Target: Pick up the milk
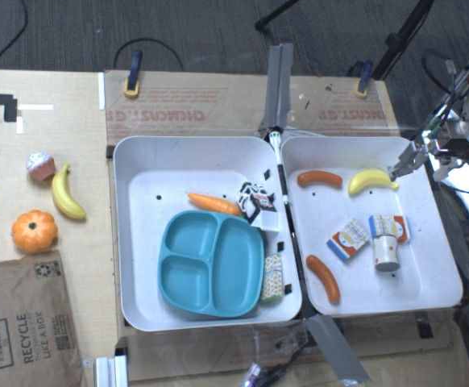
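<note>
the gripper (402,168) is hanging at the far right rim of the right bin (452,248), tips pointing in toward the yellow banana (370,181) just beside it, and nothing is sitting between the fingers; how wide they are standing, i cannot tell from this angle. so it is carrying nothing, and the pick is not yet made. moving outward, a sausage (319,179) is lying just past the banana, further from the tips. nearer the front of the bin, well apart from the gripper, the milk (348,241), a small carton, is lying on its side on the bin floor, with a can (386,252) and a little packet (389,227) just beside it and a second sausage (323,278) beyond. my read: the whole job is waiting, approach, descent, grasp and lift.
</note>
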You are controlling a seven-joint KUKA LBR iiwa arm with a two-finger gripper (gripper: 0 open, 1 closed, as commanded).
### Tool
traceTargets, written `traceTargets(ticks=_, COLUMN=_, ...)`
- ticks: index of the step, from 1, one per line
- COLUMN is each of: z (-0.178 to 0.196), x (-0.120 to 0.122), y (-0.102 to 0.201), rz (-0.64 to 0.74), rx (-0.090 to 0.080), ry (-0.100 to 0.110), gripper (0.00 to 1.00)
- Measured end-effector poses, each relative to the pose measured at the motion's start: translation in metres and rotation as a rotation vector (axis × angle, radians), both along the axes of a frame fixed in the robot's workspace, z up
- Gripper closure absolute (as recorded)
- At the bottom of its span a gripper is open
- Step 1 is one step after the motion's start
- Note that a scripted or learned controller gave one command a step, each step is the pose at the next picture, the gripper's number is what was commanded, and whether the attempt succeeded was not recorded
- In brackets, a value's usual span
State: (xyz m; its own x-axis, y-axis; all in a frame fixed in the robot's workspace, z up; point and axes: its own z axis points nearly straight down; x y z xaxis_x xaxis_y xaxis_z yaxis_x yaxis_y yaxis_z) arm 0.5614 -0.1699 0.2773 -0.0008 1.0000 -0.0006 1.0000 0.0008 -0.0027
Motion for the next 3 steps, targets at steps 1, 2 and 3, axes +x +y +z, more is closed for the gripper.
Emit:
traceTargets(ticks=1, z=0.008, x=0.000, y=-0.001, rz=0.002, rx=-0.001, ry=0.002, gripper=1.00)
traceTargets(ticks=2, z=0.008, x=0.000, y=0.000, rz=0.001, rx=-0.001, ry=0.002, gripper=0.00)
traceTargets(ticks=3, z=-0.066, x=-0.078, y=-0.011, rz=-0.027, rx=0.001, ry=0.002, gripper=0.00)
